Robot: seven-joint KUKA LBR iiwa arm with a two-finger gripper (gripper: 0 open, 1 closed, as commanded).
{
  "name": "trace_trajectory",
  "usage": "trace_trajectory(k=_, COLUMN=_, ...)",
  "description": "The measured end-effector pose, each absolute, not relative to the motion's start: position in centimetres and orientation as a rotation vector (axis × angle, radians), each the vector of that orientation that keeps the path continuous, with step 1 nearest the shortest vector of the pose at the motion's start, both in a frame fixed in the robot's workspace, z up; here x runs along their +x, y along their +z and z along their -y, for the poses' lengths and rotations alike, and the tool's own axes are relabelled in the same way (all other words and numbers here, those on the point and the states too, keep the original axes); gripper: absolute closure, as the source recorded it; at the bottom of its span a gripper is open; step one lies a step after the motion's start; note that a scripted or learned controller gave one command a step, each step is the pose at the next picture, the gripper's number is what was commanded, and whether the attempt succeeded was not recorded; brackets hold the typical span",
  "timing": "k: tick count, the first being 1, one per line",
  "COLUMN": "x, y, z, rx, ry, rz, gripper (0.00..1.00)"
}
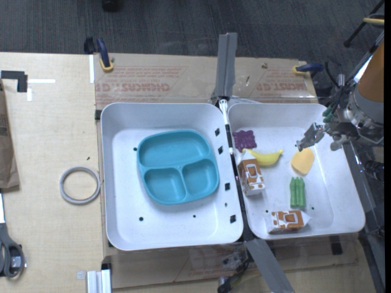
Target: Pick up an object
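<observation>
— What do we see on the surface [49, 121]?

— We see two white bins side by side. The left bin [116, 182] holds a blue plate [177, 166] with three parts. The right bin [342, 206] holds small toy foods.

— Which foods do we see?

— We see purple grapes [244, 140] near the wall between the bins. A yellow banana [267, 157] lies just beside them. Below it stands a small orange and white carton [251, 177]. A yellow-orange slice, maybe cheese [302, 162], lies to the right of the banana. Green beans [297, 192] lie below the slice. Another orange and white box [286, 221] lies near the front edge.

— Where is the hand?

— The hand [322, 137] is at the right bin's right side, just above the yellow-orange slice. We see its two fingers [307, 139] spread apart, with nothing between them.

— What else lies on the surface?

— A grey ring [80, 184] lies left of the bins, and scissors [10, 255] lie at the left edge.
</observation>
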State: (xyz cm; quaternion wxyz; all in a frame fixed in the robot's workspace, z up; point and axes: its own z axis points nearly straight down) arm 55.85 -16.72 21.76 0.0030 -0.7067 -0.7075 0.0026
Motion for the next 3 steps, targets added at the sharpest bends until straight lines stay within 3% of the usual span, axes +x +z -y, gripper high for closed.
trace_trajectory(k=1, x=55.82, y=8.88, z=18.47, rx=-1.991, ry=0.002, rz=2.426, gripper=0.00)
trace_trajectory(k=2, x=55.90, y=9.63, z=18.72, rx=-1.998, ry=0.003, rz=2.422, gripper=1.00)
trace_trajectory(k=3, x=55.84, y=9.52, z=18.71, rx=-1.996, ry=0.005, rz=2.421, gripper=0.00)
